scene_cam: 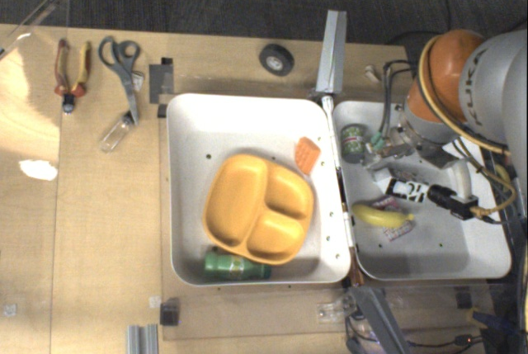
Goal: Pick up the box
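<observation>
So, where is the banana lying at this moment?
In the camera view, the banana lies in the right bin, close to its left wall and below the small can.

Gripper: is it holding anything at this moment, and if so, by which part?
It cannot be told. The gripper is down in the right bin, beside a small can, and the view does not show a hold on anything.

The grey jointed arm point(505, 84) bends in from the right. Its orange wrist band point(441, 80) sits just up-right of the metal two-finger gripper point(386, 152), which points leftward.
</observation>
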Controlling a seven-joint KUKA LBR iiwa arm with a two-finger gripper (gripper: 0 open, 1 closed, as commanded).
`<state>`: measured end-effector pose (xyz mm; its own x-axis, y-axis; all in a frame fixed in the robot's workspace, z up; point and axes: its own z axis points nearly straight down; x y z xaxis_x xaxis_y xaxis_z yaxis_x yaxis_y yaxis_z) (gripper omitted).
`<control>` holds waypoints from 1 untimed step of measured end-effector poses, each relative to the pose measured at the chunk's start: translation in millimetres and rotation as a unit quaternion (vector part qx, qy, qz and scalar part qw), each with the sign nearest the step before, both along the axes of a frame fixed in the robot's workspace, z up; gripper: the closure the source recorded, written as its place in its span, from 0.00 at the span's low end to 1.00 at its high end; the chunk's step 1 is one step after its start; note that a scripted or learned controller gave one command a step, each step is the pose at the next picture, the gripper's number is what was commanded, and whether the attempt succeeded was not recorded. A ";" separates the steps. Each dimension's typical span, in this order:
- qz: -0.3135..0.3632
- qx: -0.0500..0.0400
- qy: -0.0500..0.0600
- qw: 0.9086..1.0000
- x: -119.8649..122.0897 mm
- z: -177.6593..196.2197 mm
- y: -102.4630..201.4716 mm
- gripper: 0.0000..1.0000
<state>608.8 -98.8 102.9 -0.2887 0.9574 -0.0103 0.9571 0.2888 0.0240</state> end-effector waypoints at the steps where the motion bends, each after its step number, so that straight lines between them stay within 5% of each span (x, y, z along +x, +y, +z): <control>1: 0.000 0.000 0.000 1.000 -0.1 0.0 -0.1 0.00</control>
